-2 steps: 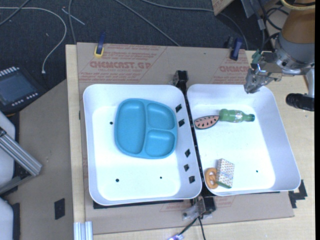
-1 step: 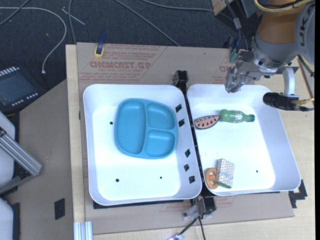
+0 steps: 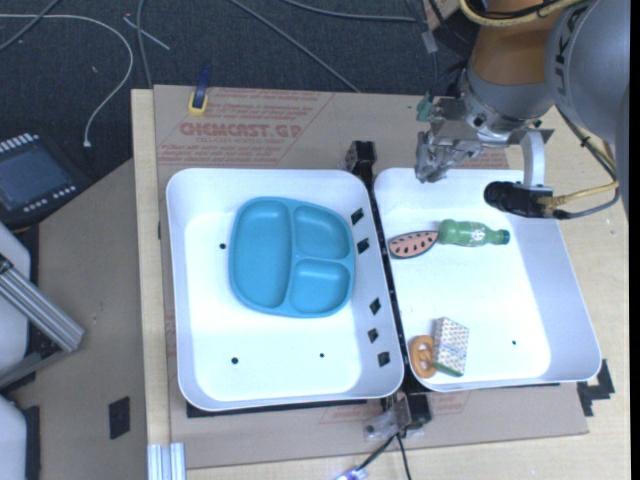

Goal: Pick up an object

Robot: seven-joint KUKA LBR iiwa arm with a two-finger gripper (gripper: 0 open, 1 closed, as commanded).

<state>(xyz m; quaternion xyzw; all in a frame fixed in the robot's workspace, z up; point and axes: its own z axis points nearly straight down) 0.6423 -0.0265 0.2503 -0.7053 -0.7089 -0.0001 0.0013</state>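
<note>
Gripper [image 3: 432,171] (fingers: can't tell) hovers nr green bottle [image 3: 473,234], lying flat, right bin [image 3: 560,298].

robot lab | KUKA arm [image 3: 540,38] | loose cables [image 3: 120,28] | white bins [image 3: 200,368]

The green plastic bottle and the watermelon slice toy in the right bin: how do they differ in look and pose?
The green plastic bottle is one plain colour, while the watermelon slice toy is red with dark seeds and a thin green rim. The bottle is long and rounded; the slice is a flat half-moon. The bottle lies level across the view; the slice tilts slightly. Both lie in the right white bin, end to end, below the end effector.
</note>
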